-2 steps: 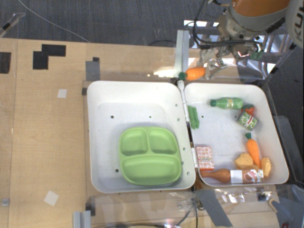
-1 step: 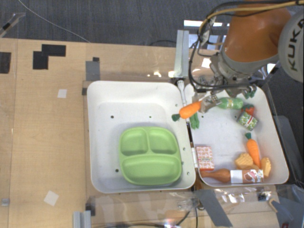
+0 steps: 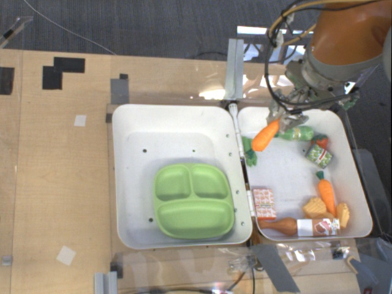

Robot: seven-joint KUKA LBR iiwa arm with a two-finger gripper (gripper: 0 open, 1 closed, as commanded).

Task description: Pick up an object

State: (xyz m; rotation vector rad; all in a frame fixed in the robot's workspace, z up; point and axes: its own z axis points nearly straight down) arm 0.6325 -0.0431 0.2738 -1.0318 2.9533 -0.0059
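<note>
I see two bins side by side on the surface (image 3: 55, 182). Left bin (image 3: 131, 225) holds a divided plate (image 3: 193, 201) toward its front. Right bin (image 3: 361, 216) has a carrot (image 3: 265, 137) at back left, a can (image 3: 319, 154) right of it, and a bottle (image 3: 303, 227) along the front.

Counted two white bins (image 3: 177, 118), one green divided plate (image 3: 193, 199), two carrots (image 3: 266, 136), one bottle (image 3: 303, 226) at 5 o'clock, one can (image 3: 319, 155), one small patterned box (image 3: 264, 202).
</note>
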